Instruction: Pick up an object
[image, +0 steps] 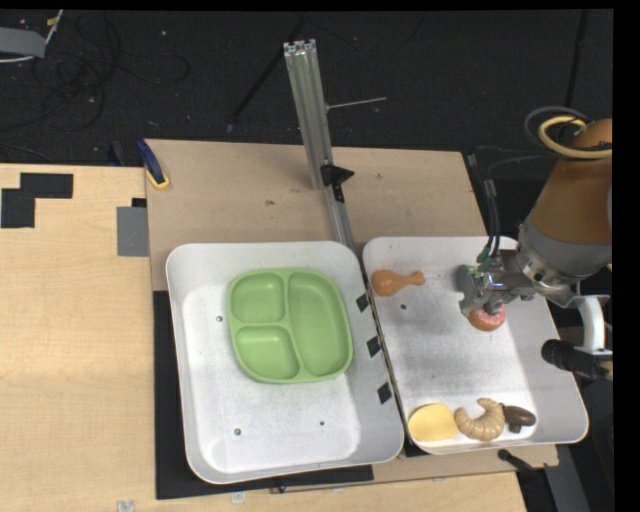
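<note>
Your bench (90, 330) takes up most of the view, light wood, with a brown board on it under the bins. Two white bins sit side by side on that board. The left bin (200, 420) holds a green divided plate (290, 325), three compartments, lying flat toward the far half of the bin. The right bin (450, 370) holds the small stuff.

Your arm (575, 215) comes in from the right, grey with the orange band showing, wrist bent down over the far right part of the right bin. The claw (487, 298) is low there, right over a small pink-red object (488, 319). The two look touching or nearly so, but you cannot tell from this angle how far open the claw is or whether the object is actually between its fingers.

A metal post (312, 130) stands at the far side, running down to the gap between the bins.

Rest of the right bin: an orange drumstick-shaped toy (396, 283) near the far left corner, well apart from the claw. Along the near edge, a yellow round piece (432, 423), a tan curled croissant-like piece (482, 420) just beside it, and a dark brown piece (518, 417) touching the tan one on its right.
</note>
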